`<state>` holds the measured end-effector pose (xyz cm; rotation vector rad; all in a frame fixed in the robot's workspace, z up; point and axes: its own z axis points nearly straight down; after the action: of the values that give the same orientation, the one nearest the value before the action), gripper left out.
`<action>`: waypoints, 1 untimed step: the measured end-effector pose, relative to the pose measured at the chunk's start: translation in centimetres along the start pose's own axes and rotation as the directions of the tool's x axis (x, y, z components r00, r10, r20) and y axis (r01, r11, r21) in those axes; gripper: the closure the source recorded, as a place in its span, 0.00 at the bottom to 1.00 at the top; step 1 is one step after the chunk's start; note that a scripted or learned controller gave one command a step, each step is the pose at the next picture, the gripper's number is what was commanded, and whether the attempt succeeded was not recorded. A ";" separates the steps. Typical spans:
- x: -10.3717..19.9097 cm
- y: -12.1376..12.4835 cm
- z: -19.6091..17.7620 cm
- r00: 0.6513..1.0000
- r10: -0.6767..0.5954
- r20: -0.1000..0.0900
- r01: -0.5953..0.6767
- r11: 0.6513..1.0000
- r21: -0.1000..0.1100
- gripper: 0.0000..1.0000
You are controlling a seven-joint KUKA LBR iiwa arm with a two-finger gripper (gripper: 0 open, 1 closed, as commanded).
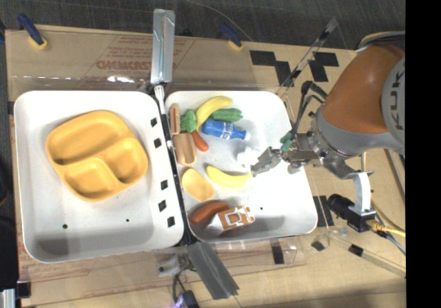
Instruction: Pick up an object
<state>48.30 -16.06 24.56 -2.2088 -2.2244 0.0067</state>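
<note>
The right bin (296, 193) holds toy food; left of it the other bin (27, 162) carries a yellow tray (96, 154); the claw (265, 160) hovers over the right bin (grip unclear) just beside a banana (227, 177).

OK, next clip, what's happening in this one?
A KUKA arm reaches in from the right over the right bin, which holds toy food. Its gripper sits low by a yellow banana near the bin's middle, with a blue bottle just beyond. Nothing is visibly between its fingers, so no pick yet. The left bin holds a yellow divided tray.
</note>
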 end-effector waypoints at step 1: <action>0.5 5.4 11.7 0.999 0.036 -0.002 -0.036 0.999 0.009 0.00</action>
<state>53.55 -15.46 12.81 -2.2427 -2.1796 0.0144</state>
